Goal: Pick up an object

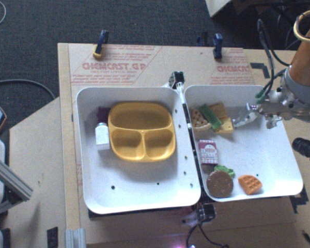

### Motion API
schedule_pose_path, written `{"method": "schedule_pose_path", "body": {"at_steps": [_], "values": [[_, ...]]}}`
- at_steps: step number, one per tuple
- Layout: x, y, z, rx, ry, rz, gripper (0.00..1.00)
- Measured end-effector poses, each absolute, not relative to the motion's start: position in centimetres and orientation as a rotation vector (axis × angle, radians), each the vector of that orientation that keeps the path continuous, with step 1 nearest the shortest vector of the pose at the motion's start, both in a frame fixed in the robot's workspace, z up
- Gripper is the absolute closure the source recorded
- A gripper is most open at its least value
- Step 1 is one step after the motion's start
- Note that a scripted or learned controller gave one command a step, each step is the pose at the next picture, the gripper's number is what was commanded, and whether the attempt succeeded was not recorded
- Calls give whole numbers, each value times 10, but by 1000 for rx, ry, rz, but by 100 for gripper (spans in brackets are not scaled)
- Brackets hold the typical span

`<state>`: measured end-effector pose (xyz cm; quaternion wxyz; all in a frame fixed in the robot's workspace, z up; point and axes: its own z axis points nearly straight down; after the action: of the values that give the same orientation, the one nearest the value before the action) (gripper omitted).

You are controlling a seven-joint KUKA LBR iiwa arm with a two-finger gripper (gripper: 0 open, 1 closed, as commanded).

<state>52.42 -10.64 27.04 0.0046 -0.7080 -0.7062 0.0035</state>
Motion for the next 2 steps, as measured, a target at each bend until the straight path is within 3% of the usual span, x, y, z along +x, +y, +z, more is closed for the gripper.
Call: {"method": "schedule_pose_path", "body": {"at_steps": [1,2], "values": [[526,-106,276,-2222,-2221,0,0],[528,-107,233,-2218,-2217,6,0]]}}
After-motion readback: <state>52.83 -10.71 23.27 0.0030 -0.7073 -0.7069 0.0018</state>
